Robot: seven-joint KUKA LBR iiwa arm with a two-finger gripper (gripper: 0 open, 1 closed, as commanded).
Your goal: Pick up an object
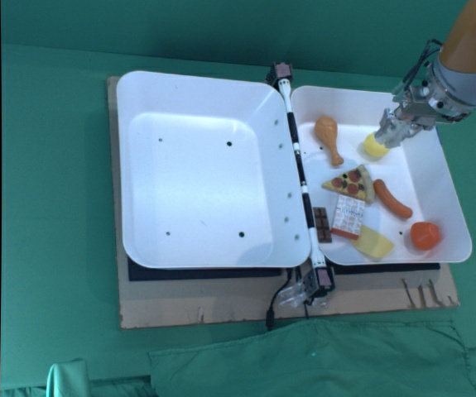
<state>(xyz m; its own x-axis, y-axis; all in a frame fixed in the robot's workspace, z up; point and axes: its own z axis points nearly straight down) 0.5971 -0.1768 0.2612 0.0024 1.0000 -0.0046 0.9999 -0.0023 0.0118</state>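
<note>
**Arm poised over a yellow toy in the right bin**

Two shallow white bins sit side by side on a green bench. The left bin point(196, 180) is the larger shape in view and holds nothing I can make out. The right bin point(453, 213) carries a scatter of toy food.

The grey arm with its orange band point(473, 31) reaches in from the right. Its gripper point(389, 132) hangs low at the back of the right bin, directly against a small yellow piece point(374, 146). From here I cannot tell how its tips are set, nor whether they grasp the piece.

Further forward lie a drumstick point(329, 137), a pizza slice point(349, 181), a sausage point(392, 199), a cheese wedge point(374, 242), a printed white card point(349, 215), an orange-red round piece point(425, 235) and a chocolate bar point(321, 224).

As I judge it, nothing is lifted yet: the approach looks done, the grasp and raise remain.
</note>
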